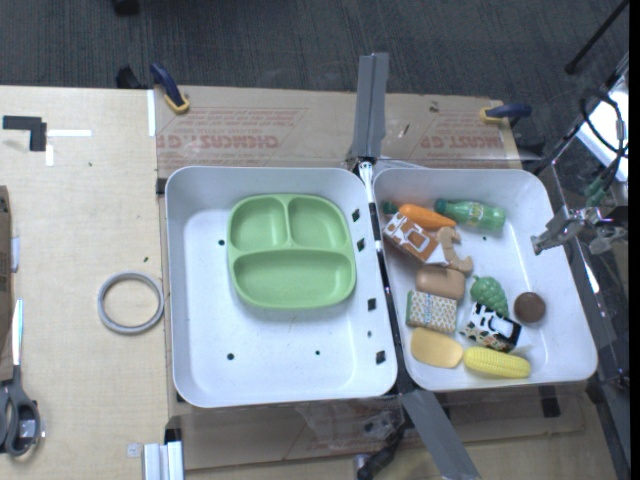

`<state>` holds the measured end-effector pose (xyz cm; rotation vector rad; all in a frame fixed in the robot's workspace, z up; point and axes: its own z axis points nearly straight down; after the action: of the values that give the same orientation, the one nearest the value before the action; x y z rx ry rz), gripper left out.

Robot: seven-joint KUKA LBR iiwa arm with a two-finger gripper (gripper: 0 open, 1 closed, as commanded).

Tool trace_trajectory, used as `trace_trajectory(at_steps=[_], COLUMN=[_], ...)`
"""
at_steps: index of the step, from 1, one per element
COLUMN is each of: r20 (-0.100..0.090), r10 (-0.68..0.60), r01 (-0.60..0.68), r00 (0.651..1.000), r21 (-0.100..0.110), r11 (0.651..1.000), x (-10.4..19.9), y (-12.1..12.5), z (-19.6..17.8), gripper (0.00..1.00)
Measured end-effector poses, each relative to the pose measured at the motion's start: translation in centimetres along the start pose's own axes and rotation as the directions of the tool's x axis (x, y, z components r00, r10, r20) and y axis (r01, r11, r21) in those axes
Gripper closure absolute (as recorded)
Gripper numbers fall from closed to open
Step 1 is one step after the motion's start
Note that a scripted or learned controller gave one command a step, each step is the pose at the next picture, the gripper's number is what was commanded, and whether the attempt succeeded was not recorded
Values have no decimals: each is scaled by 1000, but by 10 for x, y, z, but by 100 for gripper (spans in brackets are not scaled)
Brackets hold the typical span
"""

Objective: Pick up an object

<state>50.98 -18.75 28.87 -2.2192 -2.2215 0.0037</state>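
My gripper (556, 232) sits at the right rim of the right bin (560, 363), about halfway along that edge. It is small and grey against the clutter there, and I cannot tell whether it is spread or pressed together. I see nothing held in it.

Every loose object lies in the right bin. Nearest me, by the right wall, is a brown ball (529, 307), with a green broccoli piece (488, 292) just beside it towards the bin's middle. Along the far edge a green bottle (470, 212) lies on its side, next to an orange carrot (425, 214). An orange and white box (412, 236) lies against the carrot near the left wall, and a tan figure (458, 258) touches it. Below that come a brown loaf (440, 282) and a speckled cracker (432, 311). A black and white packet (495, 326) lies between the broccoli piece and a yellow corn cob (497, 364), which rests along the near edge. A pale yellow piece (437, 348) lies just left of the cob.

The left bin (190, 358) holds a green divided plate (292, 250) towards its far edge.

On the bench, left of the bins, lie a ring of tape (130, 301) and, at the near left corner, scissors (18, 408).
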Motion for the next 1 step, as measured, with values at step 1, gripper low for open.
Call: trace_trajectory(at_steps=[1], r20=[0], r10=[148], r01=[-148], r00=[989], r21=[1], r11=[989], x=[40], y=[50], z=[92], gripper=[0])
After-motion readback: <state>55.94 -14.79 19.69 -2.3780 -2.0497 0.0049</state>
